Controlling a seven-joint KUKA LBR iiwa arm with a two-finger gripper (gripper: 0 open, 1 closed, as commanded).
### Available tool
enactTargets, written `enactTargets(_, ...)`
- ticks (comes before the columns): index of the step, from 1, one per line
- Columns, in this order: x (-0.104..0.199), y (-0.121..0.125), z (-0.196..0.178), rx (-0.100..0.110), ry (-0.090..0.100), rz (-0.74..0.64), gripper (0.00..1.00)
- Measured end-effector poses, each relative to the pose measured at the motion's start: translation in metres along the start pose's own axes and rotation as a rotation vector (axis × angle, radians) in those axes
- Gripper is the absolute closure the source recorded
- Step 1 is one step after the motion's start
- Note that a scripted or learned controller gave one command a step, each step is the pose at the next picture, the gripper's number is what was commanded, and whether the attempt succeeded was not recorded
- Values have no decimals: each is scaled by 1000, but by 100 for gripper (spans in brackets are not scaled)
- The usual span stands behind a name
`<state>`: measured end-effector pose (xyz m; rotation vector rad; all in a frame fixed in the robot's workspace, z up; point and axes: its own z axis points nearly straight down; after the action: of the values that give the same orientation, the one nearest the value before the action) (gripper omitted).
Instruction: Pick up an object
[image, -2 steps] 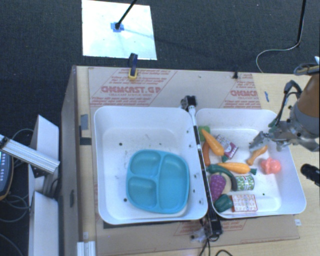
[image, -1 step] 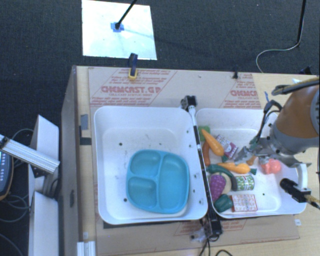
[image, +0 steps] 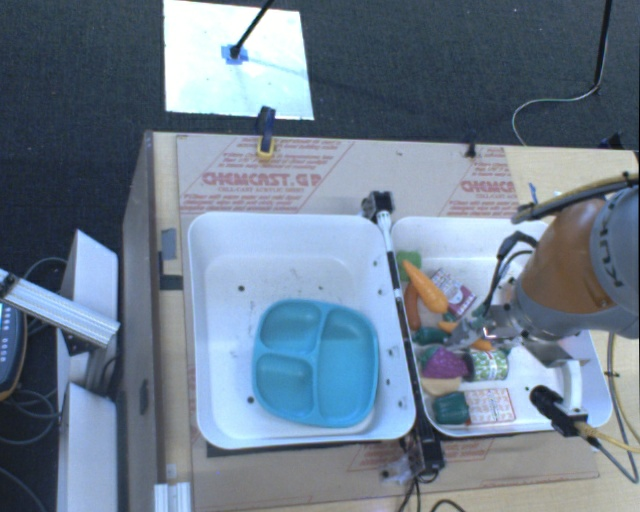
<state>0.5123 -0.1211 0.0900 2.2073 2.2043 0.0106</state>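
Red lettering reading "CHEMCAST GP" runs across the bench's protective sheet (image: 262, 181) behind the left bin, and repeats, slanted and less legible, behind the right.

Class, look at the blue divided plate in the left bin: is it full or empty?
Empty. The blue plate lies flat in the left bin, and all its compartments show bare blue, with nothing in them.

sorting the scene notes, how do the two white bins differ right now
The left bin holds one thing, a blue divided tray lying flat; the right bin holds a jumble of small items, including an orange carrot-shaped toy. The arm reaches over the right bin, not the left. Both are shallow, white and side by side.
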Motion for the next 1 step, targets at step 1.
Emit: enactTargets(1,-11,-3,1,3,7,-5,0)
